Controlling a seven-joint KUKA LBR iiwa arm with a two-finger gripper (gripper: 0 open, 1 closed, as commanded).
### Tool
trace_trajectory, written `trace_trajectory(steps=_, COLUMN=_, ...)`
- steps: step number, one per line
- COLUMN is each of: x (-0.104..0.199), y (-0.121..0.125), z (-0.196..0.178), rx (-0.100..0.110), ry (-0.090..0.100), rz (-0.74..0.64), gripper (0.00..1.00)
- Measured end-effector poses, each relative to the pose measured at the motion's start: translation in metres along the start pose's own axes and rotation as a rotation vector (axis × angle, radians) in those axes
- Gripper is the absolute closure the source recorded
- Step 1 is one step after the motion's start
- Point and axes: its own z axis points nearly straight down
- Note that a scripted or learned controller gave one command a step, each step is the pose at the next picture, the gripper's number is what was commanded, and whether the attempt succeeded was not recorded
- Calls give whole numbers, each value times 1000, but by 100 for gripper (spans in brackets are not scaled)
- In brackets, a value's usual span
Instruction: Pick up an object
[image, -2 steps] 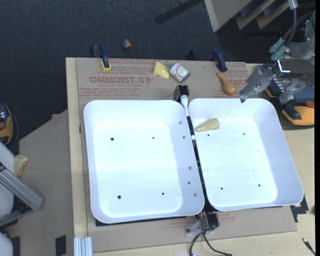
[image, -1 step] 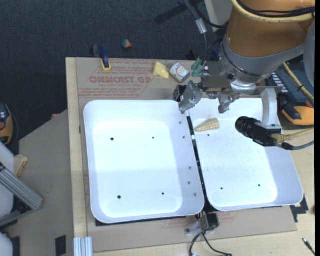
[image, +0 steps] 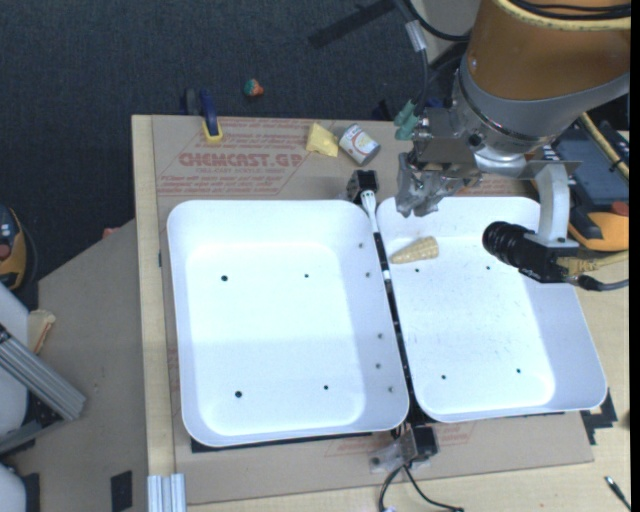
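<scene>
A small tan cone-shaped object (image: 415, 250) lies in the right bin (image: 500, 340) near its upper left corner, close to the divider between the bins. My gripper (image: 418, 203) hangs just above and behind it, over the bin's far rim, pointing down. The cone sits apart from the gripper, a short way toward the front. I cannot make out how the gripper's tips stand.
The left bin (image: 280, 320) lies beside the right one. On the cardboard behind the bins rest a yellow piece (image: 322, 141), a small white-and-grey block (image: 359, 144) and a blue-and-yellow clamp (image: 210, 117). A black cylinder (image: 520, 250) juts over the right bin's right side.
</scene>
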Motion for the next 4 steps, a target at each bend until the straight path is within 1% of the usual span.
trace_trajectory(steps=1, x=38, y=-43, z=113, rx=18, ry=-3, rz=-4, gripper=100)
trace_trajectory(steps=2, x=42, y=-51, z=90, rx=0, ry=0, rz=-1, gripper=100)
trace_trajectory(steps=3, x=-22, y=-50, z=80, rx=-1, ry=-2, rz=7, gripper=100)
trace_trajectory(steps=4, x=50, y=-50, z=24, rx=-5, ry=3, rz=-9, gripper=100)
